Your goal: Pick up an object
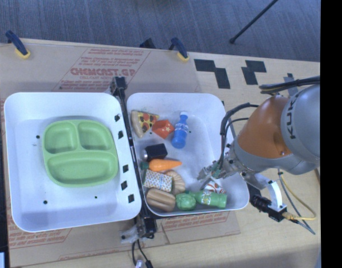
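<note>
The right bin holds several toy foods: a pizza slice, a red piece, a blue bottle, a black block, a carrot, a patterned packet, a bread roll, a green vegetable and a green can lying on its side. My gripper is down in this bin's near right corner, just above the green can and a small white and red item. The wrist hides what lies directly under it.
The left bin bears a green divided plate. A black clip divider runs between the bins. Blue clamps hold the cardboard at the bench's far edge. The arm's orange band overhangs the right bin's right wall.
</note>
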### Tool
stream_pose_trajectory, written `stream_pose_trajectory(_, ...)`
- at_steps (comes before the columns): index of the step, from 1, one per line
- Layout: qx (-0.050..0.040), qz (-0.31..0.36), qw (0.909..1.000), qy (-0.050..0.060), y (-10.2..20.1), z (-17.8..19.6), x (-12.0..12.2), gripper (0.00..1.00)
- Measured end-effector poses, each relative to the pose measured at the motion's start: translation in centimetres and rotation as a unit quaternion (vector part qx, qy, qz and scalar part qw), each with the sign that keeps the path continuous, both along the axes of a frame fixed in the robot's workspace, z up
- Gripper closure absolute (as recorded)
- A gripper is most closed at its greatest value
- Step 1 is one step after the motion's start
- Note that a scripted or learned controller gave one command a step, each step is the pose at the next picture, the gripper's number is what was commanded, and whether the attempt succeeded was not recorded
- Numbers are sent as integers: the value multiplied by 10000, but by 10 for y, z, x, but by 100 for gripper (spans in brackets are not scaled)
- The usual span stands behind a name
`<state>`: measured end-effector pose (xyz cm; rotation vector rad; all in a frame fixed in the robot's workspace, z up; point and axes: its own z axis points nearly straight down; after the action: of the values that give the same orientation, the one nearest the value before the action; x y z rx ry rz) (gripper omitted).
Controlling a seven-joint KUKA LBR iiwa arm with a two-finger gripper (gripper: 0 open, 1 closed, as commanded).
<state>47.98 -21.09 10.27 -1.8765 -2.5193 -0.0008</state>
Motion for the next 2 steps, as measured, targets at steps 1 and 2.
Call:
stream_pose_trajectory(1,-3,1091,9940,2,26,63,9,100)
stream_pose_trajectory(2,-10,2889,9574,-5,46,89,14,100)
